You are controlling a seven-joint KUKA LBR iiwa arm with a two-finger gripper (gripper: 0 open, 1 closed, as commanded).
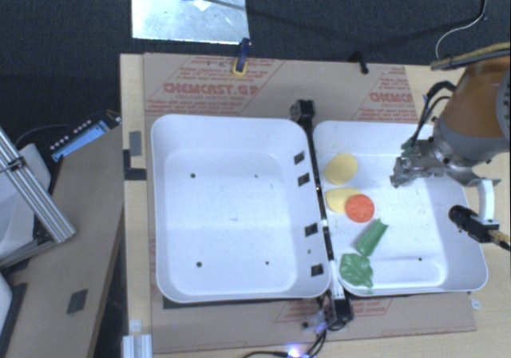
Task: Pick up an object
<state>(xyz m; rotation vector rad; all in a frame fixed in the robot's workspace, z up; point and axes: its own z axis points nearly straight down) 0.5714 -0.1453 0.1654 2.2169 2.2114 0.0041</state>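
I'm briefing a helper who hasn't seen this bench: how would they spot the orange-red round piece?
Look in the right bin, along its left side by the divider. The orange-red disc lies mid-way down, overlapping a yellow piece, above the green pieces. It is the only red, round item.

The grey arm with its orange band reaches in from the right, its gripper pointing left, wrist tilted downward.

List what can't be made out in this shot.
- Tool: too small and blurred in the camera view to tell its finger state.
- Lower yellow piece: partly covered by the orange disc.
- Arm: cut off by the right edge.
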